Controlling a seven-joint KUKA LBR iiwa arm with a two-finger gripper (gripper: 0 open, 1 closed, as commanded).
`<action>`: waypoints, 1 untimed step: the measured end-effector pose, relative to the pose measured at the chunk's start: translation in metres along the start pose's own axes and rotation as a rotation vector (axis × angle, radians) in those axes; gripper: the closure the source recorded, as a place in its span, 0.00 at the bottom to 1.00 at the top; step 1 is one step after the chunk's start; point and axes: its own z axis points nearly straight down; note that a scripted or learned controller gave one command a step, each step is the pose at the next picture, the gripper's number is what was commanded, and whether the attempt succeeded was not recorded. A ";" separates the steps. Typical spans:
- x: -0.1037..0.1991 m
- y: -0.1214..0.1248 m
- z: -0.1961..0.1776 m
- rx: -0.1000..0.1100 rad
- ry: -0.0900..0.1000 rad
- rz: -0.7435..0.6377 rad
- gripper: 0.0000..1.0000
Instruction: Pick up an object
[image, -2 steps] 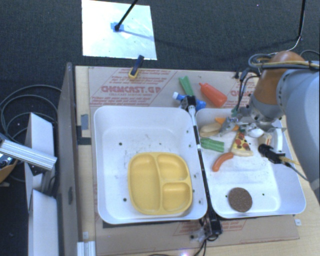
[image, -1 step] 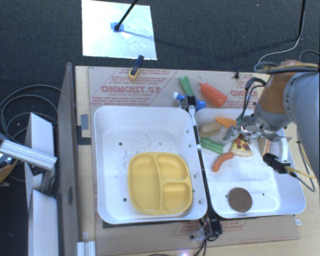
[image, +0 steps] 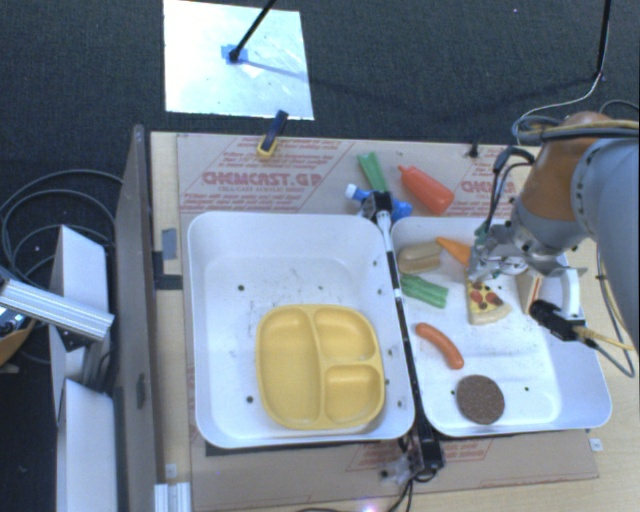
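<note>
I can't tell my gripper's (image: 487, 268) finger state above the pizza slice (image: 486, 301); light, stiff, best pinched across its edges

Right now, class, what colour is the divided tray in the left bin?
Yellow, seen in the camera view: divided tray.

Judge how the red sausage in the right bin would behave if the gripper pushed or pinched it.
The red sausage looks rounded and smooth, so it would probably roll or slip when nudged. It lies apart from its neighbours on the right bin floor, and likely weighs little.
</note>
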 end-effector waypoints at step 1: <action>-0.011 -0.021 -0.098 -0.002 0.000 0.007 1.00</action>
